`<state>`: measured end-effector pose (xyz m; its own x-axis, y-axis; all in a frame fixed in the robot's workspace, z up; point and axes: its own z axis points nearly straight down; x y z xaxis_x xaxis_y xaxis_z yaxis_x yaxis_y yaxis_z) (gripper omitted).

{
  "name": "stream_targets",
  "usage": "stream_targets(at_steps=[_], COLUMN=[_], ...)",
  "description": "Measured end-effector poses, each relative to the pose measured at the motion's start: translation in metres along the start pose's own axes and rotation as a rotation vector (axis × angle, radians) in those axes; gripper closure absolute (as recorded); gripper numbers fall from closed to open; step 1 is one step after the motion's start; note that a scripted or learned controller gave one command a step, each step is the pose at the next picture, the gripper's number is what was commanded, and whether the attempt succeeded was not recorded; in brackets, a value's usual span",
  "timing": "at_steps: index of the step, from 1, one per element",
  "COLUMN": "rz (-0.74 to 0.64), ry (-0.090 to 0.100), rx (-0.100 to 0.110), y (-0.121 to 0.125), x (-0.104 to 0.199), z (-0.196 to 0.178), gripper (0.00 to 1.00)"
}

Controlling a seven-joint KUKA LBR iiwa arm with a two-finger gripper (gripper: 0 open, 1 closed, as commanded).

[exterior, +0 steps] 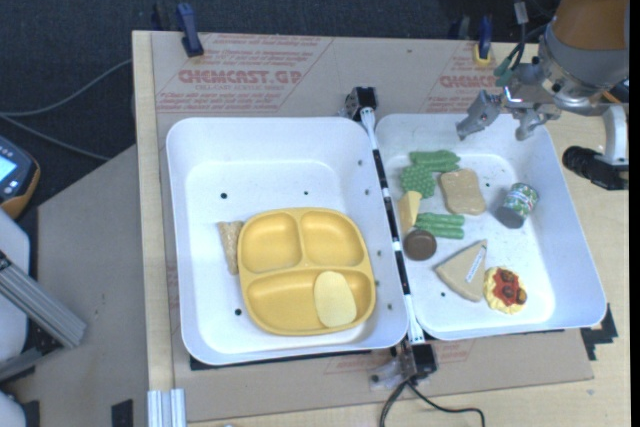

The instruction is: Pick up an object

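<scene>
I have the gripper [508,118] hanging over the right bin's [570,215] far rim, jaws spread and grasping nothing, so it can drop onto the clutter. Nearest below the jaws lie the green beans [432,161] and bread slice [462,192]; the can [517,203] sits beyond.

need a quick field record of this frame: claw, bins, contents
claw: open, above the right bin's far edge, holding nothing
left bin: yellow tray with a pale oval in its near compartment; cracker sticking out from under the tray's left edge
right bin: green beans, toast, can, cheese wedge, brown disc, sandwich wedge, pizza piece
task state: nothing picked yet
</scene>
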<state>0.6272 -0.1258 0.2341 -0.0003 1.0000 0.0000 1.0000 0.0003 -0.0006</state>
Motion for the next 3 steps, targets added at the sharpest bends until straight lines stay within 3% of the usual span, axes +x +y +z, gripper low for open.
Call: stream_targets(at_steps=[1, 2, 3], rz=[0.006, 0.001, -0.002], ry=[0.003, -0.001, -0.004], rx=[0.005, -0.004, 0.038], y=[-0.031, -0.027, 0.034], x=[-0.038, -0.037, 0.024], z=[0.156, 0.138, 0.151], gripper=[0.00, 1.00, 1.00])
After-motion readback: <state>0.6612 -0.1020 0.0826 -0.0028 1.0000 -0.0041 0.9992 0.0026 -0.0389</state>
